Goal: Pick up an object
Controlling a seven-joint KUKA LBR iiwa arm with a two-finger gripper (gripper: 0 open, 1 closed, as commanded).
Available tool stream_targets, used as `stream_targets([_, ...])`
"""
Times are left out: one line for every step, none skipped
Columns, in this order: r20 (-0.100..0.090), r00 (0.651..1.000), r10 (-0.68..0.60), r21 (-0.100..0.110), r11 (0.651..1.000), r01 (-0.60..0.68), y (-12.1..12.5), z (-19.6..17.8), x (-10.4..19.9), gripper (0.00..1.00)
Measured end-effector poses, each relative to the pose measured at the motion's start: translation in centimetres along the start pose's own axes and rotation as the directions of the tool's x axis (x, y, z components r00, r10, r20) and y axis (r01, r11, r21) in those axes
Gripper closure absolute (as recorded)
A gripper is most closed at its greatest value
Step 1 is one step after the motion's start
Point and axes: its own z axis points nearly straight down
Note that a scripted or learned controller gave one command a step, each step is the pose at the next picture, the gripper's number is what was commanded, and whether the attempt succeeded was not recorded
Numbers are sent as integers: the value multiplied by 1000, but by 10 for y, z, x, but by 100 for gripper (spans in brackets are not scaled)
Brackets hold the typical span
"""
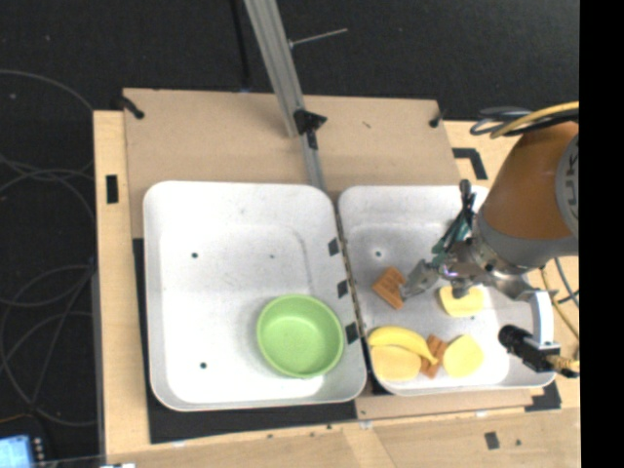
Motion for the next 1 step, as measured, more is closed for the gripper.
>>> stream_targets([0, 1000, 0, 1, 1000, 0, -3, 63, -2, 0])
